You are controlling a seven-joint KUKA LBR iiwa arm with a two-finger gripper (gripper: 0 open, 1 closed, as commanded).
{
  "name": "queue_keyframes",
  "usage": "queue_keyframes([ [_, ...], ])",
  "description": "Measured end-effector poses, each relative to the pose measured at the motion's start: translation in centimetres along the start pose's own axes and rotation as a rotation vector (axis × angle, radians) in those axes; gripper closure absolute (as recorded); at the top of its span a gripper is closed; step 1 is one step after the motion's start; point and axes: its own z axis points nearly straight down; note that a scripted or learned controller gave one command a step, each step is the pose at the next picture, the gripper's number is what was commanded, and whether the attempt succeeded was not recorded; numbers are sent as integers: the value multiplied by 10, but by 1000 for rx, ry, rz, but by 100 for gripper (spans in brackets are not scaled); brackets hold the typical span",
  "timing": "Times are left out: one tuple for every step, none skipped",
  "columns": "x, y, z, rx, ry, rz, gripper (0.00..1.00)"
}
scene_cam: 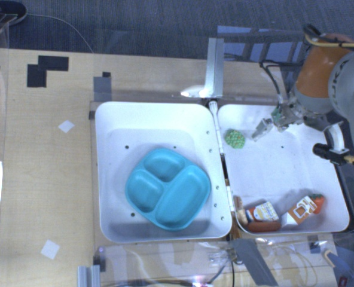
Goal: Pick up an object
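A small green knobbly ball (235,139) lies in the right bin (284,166), close to its left wall. My gripper (261,128) hangs over the back of that bin, just right of the ball and apart from it, with nothing visibly held. Along the bin's front wall lie a red-brown sausage (262,225), a small white and orange carton (265,210) and an orange and white carton (305,208).
A blue divided plate (168,188) sits in the middle of the left bin (123,130). The divider (222,160) between the bins runs just left of the green ball. The grey arm with its orange band (316,73) reaches in from the upper right.
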Motion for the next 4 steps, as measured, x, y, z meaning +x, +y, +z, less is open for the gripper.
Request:
queue_keyframes([
  [47,15,5,21,-10,-240,0],
  [80,-46,2,-5,-2,-408,0],
  [70,9,4,-5,-2,-490,0],
  [51,-21,3,-4,-3,-612,0],
])
